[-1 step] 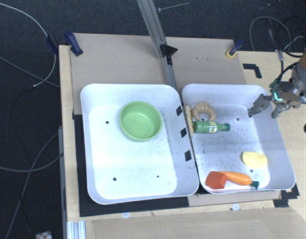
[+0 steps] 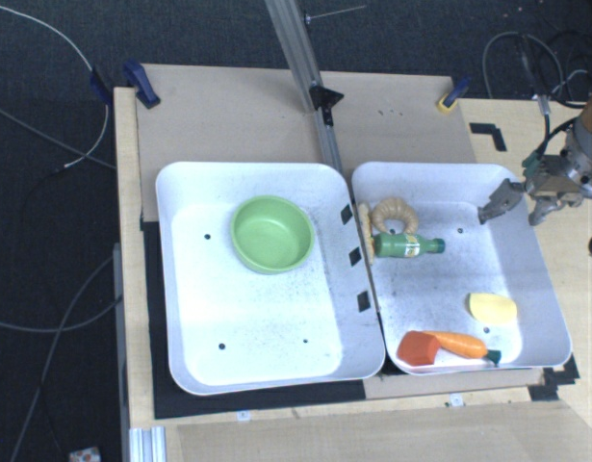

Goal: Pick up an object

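Note:
The right bin (image 2: 527,258) holds a green bottle (image 2: 407,246) lying on its side, a tan ring-shaped pastry (image 2: 393,216) just behind it, a pale yellow piece (image 2: 492,308), a carrot (image 2: 459,344) and a red piece (image 2: 418,348) at the front. A green bowl (image 2: 271,233) sits in the left bin (image 2: 209,354). My gripper (image 2: 520,207) hangs over the right bin's far right corner with its fingers spread open and nothing between them, well to the right of the bottle.
A metal pole (image 2: 297,46) slants down from the top to the gap between the bins. Blue (image 2: 140,84) and yellow (image 2: 455,91) clamps grip the bench's far edge. Cables lie on the dark floor at left and upper right.

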